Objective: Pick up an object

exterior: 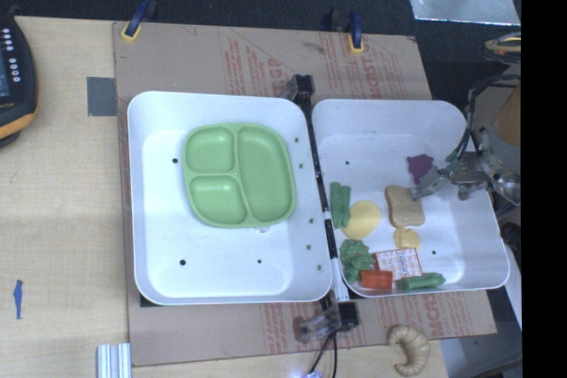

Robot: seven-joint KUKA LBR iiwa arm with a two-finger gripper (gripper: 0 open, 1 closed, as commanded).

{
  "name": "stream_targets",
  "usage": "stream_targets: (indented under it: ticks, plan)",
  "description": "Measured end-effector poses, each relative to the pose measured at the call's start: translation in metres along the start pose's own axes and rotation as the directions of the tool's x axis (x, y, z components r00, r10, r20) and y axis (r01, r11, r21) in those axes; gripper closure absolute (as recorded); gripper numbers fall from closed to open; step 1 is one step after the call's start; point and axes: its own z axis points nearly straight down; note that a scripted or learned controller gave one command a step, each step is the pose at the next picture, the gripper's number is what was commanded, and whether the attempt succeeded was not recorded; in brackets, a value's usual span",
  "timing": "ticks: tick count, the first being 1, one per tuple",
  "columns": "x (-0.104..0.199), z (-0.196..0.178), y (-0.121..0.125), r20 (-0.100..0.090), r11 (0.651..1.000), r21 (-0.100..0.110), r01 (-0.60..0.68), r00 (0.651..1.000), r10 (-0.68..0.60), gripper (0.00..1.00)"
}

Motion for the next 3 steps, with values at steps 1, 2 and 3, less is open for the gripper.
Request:
stream_targets:
  ticks: [1,2,3]
  plan:
    - [0.000,0.039,0.079,-0.001,1.000,-0.003,-0.001,1.000,0.001,0.00]
    - [0.000,0.039,0.035,-0.003,1.000,0.008,-0.005,1.000,0.005,0.00]
    - [0.000,0.037,0.093,-0.001,1.000,-0.002,-0.002,1.000,0.002,0.00]
